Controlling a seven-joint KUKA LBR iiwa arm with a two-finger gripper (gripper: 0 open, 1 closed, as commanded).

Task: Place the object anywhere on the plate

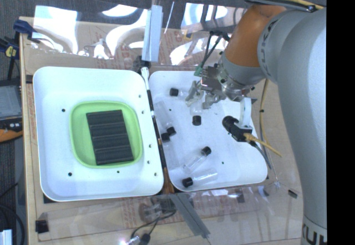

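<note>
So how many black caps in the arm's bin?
5 caps: one by the far wall, one near the gripper, one at the divider, two toward the front. Others may be hidden.

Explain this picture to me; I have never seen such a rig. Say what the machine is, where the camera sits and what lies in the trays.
The machine is a grey robot arm with an orange band, reaching in from the right. One camera, fixed above the bench, looks down at a slant. The arm ends in a grasping tool, which hangs over the right bin. That bin holds small clear vials with black caps, scattered. The left bin holds a green plate with a dark ridged slab lying on it. Whether the tool grips anything cannot be told here.
</note>
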